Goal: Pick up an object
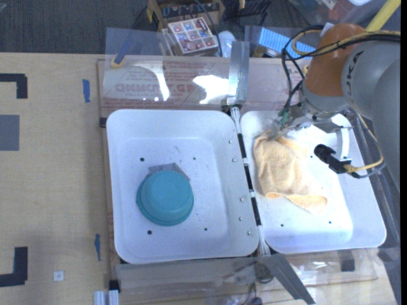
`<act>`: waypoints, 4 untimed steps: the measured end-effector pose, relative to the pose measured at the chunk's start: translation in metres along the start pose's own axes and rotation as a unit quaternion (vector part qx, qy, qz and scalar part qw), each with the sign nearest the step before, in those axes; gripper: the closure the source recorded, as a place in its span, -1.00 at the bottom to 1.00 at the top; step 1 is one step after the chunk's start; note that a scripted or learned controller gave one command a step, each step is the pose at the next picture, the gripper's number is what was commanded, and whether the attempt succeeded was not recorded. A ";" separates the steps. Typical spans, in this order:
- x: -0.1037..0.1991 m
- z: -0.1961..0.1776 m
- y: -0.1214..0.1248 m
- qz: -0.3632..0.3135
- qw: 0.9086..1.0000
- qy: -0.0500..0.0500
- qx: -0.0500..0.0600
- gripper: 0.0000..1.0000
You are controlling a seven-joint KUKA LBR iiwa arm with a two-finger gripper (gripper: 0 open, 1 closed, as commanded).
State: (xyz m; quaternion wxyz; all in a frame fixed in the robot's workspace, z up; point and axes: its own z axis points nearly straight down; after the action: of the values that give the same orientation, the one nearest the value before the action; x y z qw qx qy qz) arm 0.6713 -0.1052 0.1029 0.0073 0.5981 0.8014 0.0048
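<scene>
gripper (284, 121) at cloth's (283, 167) 12 o'clock edge | open/closed: can't tell | teal bowl (165, 197) in L bin (127, 132)

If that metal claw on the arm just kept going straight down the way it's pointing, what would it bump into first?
Most likely the yellow cloth. The gripper sits at the cloth's upper edge in the right bin, pointing down at it. From this slanted view, height is hard to judge, so it may already be touching the cloth.
</scene>
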 end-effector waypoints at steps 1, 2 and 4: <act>0.000 0.000 0.000 0.000 1.000 0.001 0.001 -1.00; -0.022 -0.023 -0.076 0.068 0.998 0.002 0.008 -1.00; 0.004 0.014 -0.068 0.021 1.000 0.001 0.006 -1.00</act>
State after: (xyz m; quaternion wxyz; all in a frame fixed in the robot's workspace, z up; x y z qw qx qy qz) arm 0.6050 -0.1207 0.0877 0.0028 0.6147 0.7887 0.0013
